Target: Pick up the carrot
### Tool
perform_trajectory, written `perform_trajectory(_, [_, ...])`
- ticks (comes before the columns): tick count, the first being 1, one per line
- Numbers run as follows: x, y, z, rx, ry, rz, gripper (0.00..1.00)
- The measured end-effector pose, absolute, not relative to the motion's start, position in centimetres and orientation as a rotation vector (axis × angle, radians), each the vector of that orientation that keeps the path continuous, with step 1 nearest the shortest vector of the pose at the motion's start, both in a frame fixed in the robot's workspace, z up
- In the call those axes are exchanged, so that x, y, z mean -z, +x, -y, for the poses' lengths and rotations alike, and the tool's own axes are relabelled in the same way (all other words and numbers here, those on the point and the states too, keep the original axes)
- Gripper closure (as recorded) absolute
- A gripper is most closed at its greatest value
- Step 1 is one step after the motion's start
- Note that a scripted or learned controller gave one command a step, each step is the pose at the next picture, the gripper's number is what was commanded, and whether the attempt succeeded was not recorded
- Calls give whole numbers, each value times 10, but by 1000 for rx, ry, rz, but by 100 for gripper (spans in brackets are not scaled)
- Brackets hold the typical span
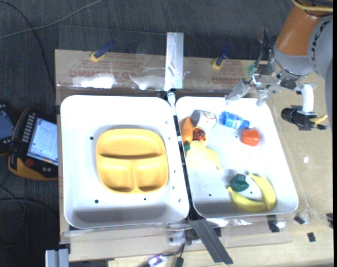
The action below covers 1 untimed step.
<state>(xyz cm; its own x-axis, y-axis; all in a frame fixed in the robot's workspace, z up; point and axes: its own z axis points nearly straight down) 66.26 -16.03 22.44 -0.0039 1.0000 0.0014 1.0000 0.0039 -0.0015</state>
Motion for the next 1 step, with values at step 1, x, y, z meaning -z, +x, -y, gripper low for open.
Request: perform_trajectory(1, [-111, 587, 174, 4, -2030, 2396, 0])
